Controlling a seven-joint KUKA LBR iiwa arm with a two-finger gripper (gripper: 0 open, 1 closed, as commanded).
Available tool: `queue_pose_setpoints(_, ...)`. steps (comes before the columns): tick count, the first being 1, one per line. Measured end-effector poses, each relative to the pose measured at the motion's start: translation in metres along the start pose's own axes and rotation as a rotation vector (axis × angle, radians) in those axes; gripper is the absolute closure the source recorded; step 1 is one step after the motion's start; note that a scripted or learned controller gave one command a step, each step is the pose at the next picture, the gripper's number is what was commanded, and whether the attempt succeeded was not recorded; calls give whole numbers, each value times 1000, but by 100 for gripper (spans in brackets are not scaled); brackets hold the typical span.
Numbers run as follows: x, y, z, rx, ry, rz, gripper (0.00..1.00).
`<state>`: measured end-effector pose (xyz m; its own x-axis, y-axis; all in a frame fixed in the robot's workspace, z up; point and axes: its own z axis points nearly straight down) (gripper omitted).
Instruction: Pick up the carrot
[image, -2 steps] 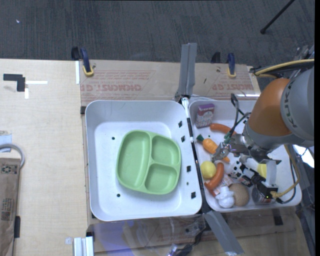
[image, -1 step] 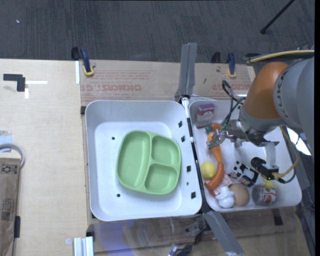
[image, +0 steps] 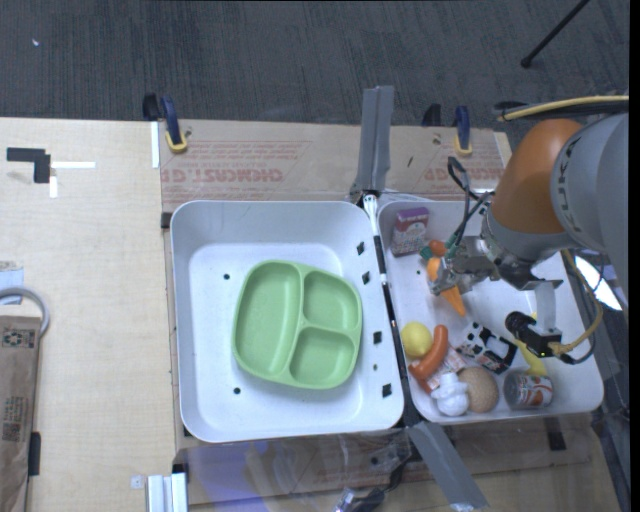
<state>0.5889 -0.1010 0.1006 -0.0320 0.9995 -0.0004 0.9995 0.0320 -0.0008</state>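
Carrot (image: 452, 297), one, beneath the gripper (image: 455, 281) in the right of two bins (image: 575, 330); fingers' state cannot be told; one green plate (image: 297, 324) in left bin (image: 200, 300).

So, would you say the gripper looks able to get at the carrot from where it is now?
Probably yes. The gripper is already down in the right bin, right at the carrot, with the small pink carton off to one side and the lemon below, neither in its way.

Green tray (image: 297, 325), lemon (image: 417, 339), perhaps sausage (image: 431, 351)
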Motion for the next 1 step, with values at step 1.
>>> queue_pose_setpoints(1,68,-37,-155,0,0,-263,100)
